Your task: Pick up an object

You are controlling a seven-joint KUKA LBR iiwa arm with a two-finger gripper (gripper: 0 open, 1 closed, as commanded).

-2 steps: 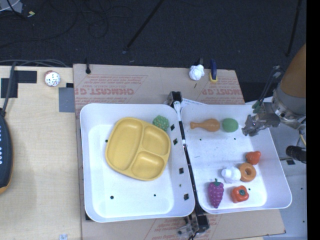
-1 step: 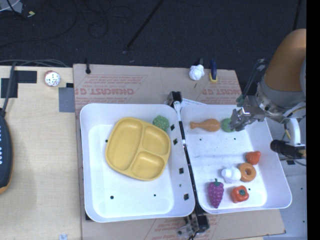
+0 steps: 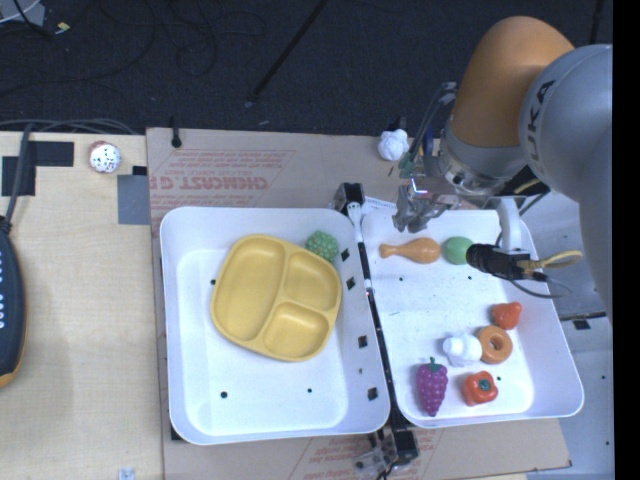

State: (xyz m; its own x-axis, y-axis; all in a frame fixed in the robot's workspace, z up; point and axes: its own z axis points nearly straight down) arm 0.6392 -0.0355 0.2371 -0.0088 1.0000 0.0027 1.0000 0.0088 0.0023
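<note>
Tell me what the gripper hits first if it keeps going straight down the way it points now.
Most likely the toy drumstick: the gripper hangs just above its thin end in the right bin. Depth is hard to judge from this slanted view, so it may meet the bin floor beside it instead.

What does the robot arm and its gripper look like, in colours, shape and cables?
The arm is thick and rounded, with a smooth grey shell and a large orange band above the wrist. Below that sits a grey metal wrist part. Thin dark cables run down beside it to the gripper, which is small, grey and metallic. I see no readable markings on it.
</note>
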